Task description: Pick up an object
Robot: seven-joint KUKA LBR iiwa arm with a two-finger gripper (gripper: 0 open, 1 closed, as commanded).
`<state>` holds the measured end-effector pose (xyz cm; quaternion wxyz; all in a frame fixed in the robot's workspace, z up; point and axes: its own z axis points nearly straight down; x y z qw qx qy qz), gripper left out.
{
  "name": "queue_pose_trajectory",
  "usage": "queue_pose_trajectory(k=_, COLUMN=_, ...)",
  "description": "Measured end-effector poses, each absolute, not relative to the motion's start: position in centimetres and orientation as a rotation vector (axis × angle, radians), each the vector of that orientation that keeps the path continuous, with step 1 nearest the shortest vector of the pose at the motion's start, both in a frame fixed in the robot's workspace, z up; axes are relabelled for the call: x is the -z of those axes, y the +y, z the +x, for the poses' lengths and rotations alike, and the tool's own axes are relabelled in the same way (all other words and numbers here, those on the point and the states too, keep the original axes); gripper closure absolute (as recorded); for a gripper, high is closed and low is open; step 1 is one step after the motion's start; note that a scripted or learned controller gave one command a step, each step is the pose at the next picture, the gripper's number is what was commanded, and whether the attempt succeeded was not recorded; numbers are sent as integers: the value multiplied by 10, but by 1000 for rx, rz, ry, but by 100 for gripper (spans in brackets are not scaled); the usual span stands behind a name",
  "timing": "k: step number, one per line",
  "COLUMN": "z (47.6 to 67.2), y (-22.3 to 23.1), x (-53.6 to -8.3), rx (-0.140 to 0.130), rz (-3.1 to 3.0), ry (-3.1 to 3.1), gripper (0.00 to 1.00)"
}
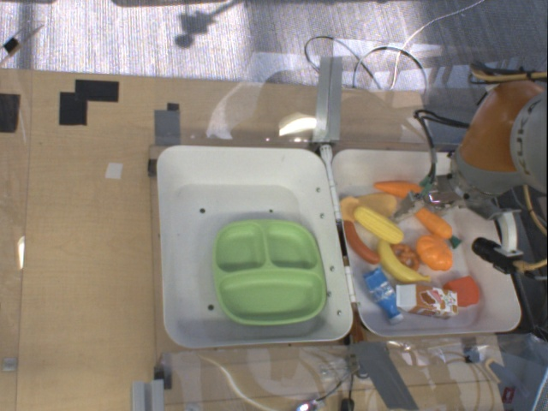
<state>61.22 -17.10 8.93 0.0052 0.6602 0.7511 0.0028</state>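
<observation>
The right bin point(507, 313) holds several toy foods. An orange carrot point(396, 188) lies at the back, with a yellow corn cob point(378, 224) in front of it. A second carrot point(433, 223) and an orange pumpkin point(434, 253) sit to the right. A banana point(401, 265) and a red sausage point(360, 243) lie near the middle. My gripper point(422, 200) hangs low over the back of this bin, between the two carrots and just right of the corn. I see nothing held in it.
A blue carton point(382, 291), a white and red carton point(435, 301) and a red block point(465, 290) lie along the right bin's front. The left bin point(184, 187) holds a green divided plate point(270, 271). A metal post point(328, 101) stands behind the divider.
</observation>
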Motion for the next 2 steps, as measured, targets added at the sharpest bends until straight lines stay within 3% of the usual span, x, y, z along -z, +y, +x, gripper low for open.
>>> queue_pose_trajectory(k=1, z=615, y=-169, x=-102, rx=-17, rz=2062, ry=2352, gripper=100)
queue_pose_trajectory(k=2, z=671, y=-89, x=-205, rx=-9, rz=2180, ry=2254, gripper=100)
